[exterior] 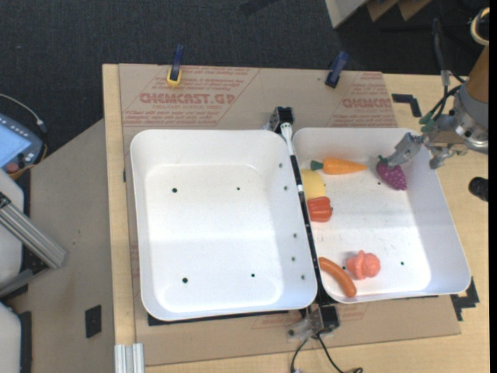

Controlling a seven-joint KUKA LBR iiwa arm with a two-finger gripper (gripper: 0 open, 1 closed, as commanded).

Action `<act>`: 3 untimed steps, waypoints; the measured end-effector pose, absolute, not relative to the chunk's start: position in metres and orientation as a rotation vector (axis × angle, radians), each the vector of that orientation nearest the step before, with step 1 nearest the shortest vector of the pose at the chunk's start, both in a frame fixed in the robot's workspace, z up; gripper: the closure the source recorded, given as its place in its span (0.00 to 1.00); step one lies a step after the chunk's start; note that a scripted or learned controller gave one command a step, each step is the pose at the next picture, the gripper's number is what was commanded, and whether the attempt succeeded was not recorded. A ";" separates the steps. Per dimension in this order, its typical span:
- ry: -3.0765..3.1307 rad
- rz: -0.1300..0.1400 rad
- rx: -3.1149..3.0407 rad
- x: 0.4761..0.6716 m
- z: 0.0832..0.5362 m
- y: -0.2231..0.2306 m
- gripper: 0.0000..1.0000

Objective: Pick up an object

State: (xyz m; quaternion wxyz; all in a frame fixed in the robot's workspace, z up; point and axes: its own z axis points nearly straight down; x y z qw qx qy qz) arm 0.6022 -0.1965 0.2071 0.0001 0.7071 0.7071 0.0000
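Observation:
The right bin (388, 228) holds several toy foods. An orange carrot (342, 165) lies by its far wall, and a purple bunch of grapes (393, 176) sits to the carrot's right. Against the left wall are a yellow piece (312, 183) and a red pepper (319, 208). Near the front lie a brown-orange sausage (338, 277) and a pink round fruit (363, 265). My gripper (422, 154) hangs over the bin's far right corner, open, with nothing between its fingers. Its left finger (403, 151) ends just above and right of the grapes.
The left bin (210, 224) stands beside the right one, the two sharing a black-clipped divider (299, 208). Blue and yellow clamps (176, 68) hold the cardboard base at the back. A dark clamp (337, 68) sits behind the right bin.

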 end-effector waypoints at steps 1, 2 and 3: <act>2.216 -0.006 2.232 0.515 0.211 -0.227 0.00; 2.225 -0.006 2.231 0.476 0.144 -0.219 0.00; 2.216 0.001 2.220 0.480 0.158 -0.220 1.00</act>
